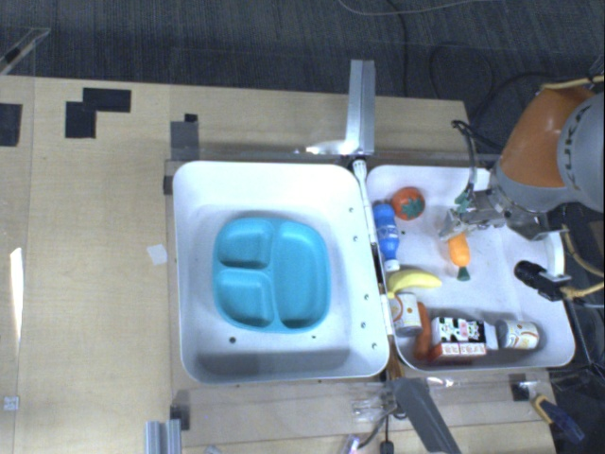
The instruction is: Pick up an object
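Dark carpet behind, with a loose cable; pale wooden desk [95, 282] in front, carrying two shallow white bins side by side.

Item 1. Left bin [194, 348]: holds one blue divided plate [272, 272], lying flat near the middle. Nothing here that I would go for.

Item 2. Right bin [562, 343]: holds all the small goods, so I judge the pick belongs here.
- Blue bottle [385, 230], lying along the left wall.
- Red-orange ball [408, 202], at the far left, just beside the bottle.
- Banana [413, 280], near the left wall.
- Small jar [406, 312], just below the banana.
- Dark sauce bottle [454, 337], lying along the near wall.
- Small can [519, 334], at the right end of that bottle.
- Orange carrot-shaped piece [458, 253], mid-bin, standing apart from the rest.

Item 3. Gripper [470, 216]: reaching in from the right, low over the bin's far half, directly above the carrot piece. I cannot tell whether the fingers are spread or pressed together, nor whether they touch the carrot.

Note: the carrot piece sits clear of its neighbours, which I take as the reason for the arm's position.
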Tool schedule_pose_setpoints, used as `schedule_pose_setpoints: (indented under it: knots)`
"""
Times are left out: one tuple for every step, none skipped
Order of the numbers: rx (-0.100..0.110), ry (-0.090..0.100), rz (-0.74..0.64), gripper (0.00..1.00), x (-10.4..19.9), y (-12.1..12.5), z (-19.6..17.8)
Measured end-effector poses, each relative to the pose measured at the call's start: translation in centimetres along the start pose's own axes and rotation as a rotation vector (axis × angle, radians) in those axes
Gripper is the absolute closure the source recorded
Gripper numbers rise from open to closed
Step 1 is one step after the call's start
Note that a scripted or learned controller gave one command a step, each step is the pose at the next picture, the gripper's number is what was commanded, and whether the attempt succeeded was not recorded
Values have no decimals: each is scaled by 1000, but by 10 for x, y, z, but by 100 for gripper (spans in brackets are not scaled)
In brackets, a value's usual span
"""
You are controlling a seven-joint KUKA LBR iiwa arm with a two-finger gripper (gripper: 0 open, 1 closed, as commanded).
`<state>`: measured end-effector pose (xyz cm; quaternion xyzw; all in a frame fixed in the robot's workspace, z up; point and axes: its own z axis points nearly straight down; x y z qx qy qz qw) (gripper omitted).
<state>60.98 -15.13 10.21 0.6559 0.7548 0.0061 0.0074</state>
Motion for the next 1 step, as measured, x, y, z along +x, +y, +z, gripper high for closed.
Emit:
schedule_pose_setpoints:
  knots:
    - [11,2,-28,100,79,-11,-140]
